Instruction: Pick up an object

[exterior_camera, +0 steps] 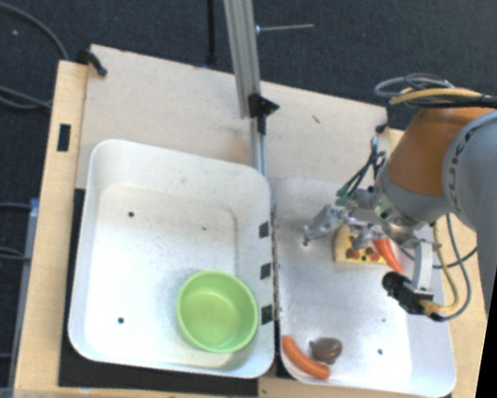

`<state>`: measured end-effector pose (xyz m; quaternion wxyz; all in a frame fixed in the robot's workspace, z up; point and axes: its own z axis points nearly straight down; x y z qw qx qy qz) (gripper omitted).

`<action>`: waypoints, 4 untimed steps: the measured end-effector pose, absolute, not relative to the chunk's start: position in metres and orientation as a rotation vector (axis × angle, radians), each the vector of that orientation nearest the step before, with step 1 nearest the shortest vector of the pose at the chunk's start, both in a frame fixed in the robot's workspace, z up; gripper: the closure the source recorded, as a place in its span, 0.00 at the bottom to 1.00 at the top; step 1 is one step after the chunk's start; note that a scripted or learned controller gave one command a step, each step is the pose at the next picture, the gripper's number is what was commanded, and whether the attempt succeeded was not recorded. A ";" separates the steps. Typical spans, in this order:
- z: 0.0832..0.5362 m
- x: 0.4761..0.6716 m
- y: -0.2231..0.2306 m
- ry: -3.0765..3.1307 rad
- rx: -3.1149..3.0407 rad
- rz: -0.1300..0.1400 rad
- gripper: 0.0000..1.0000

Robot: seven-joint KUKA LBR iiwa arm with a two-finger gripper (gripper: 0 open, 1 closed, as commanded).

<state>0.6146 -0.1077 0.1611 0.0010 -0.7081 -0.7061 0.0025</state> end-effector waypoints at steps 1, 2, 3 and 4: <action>0.112 0.608 -0.118 -2.220 -2.224 0.006 0.00; 0.125 0.610 -0.117 -2.216 -2.232 -0.005 1.00; 0.189 0.616 -0.122 -2.224 -2.227 -0.008 1.00; 0.243 0.620 -0.112 -2.230 -2.221 -0.009 1.00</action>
